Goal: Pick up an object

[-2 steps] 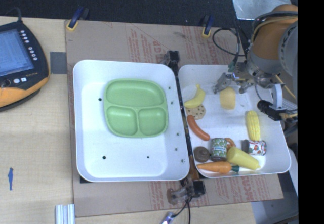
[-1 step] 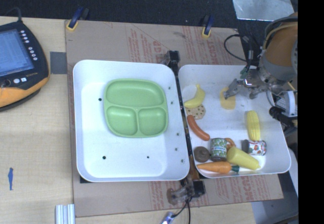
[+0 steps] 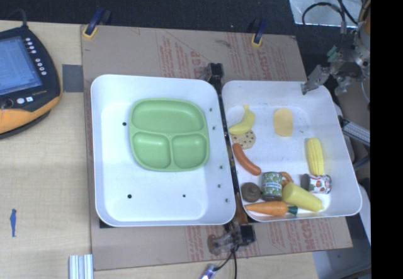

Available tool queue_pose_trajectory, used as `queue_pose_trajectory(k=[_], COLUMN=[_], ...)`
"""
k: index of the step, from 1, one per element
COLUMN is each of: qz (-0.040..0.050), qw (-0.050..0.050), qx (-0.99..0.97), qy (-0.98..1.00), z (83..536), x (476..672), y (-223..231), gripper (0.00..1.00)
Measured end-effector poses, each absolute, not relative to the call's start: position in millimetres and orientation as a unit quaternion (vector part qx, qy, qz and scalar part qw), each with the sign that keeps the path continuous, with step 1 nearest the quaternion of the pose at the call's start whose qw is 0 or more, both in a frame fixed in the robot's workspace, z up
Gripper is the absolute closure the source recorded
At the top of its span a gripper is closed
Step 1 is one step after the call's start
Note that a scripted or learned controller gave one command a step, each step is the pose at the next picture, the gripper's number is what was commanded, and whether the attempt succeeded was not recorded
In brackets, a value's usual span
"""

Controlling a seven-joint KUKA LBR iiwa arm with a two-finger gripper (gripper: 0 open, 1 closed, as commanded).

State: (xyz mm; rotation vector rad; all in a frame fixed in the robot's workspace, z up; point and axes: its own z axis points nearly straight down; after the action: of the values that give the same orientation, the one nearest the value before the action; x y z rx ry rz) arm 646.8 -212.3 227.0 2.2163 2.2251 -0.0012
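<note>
Nearest the lens, carrot (image 3: 267,209) lies at six o'clock in the right bin (image 3: 340,120), crowded by can (image 3: 272,185) and lemon (image 3: 303,198). Corn (image 3: 314,155) sits alone at three o'clock, easier to grab. My gripper (image 3: 315,80) hovers off the bin's one-o'clock corner, holding nothing; spread I cannot tell.

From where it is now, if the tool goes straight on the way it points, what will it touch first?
The tool points toward the left and down, at the right bin's far corner. It would probably meet bare bin floor first, short of the pale yellow piece. Depth is hard to judge here.
</note>
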Motion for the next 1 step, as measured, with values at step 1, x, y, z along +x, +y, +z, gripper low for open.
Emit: queue_pose_trajectory(k=[1], qz=[-0.0022], qw=[-0.002], qx=[0.705], qy=[0.71], z=[151.3], x=[655.8], y=[-211.1], gripper=[0.0])
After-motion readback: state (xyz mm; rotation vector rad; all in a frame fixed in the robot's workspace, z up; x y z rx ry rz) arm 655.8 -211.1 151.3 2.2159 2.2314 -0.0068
